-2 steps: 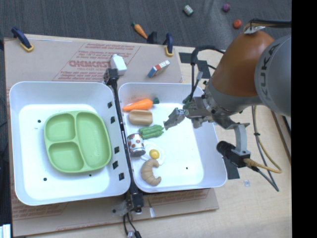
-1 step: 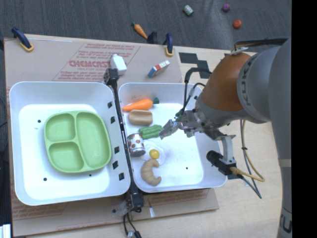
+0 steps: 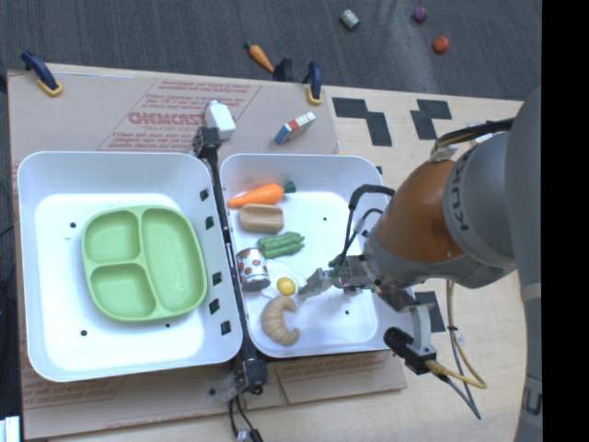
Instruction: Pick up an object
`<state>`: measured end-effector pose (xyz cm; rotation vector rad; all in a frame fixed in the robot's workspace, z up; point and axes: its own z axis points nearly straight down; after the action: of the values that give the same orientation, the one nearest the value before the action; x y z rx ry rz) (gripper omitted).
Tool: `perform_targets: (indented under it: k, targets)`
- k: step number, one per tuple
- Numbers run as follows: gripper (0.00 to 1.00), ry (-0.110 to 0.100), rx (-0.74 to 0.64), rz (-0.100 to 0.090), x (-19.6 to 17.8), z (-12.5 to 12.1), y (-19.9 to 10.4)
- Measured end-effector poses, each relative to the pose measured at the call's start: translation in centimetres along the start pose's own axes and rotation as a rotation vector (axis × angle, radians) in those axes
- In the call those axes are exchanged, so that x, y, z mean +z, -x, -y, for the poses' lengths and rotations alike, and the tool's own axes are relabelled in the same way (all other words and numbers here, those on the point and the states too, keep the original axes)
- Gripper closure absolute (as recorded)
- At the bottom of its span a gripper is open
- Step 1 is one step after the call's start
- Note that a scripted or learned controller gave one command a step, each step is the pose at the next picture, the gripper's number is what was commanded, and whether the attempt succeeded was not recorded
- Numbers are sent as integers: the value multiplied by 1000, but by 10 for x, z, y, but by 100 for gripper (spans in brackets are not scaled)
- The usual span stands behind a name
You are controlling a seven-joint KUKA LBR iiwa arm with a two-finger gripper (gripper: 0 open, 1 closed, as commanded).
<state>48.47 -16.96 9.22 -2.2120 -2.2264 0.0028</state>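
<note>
I reach in from the right, my orange-banded wrist bent low over the right bin (image 3: 363, 168), my gripper (image 3: 311, 286) pointing left just above its floor. My fingers look nearly pressed together with nothing between them, though I cannot tell for sure. Just left of my tips sits a small yellow ball (image 3: 286, 286), with a croissant (image 3: 279, 320) nearer. Farther off lie a green bean pod (image 3: 282, 244), a hot dog (image 3: 261, 216) and a carrot (image 3: 258, 194). The green divided plate (image 3: 143, 262) rests in the left bin (image 3: 55, 178).
</note>
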Motion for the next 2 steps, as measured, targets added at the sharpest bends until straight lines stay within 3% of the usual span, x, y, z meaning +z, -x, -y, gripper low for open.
perform_targets:
  k: [1, 2]
  targets:
    - [100, 1, -7, 0, -10, -1, 0]
    - [100, 5, 3, 2, -110, 6, 24]
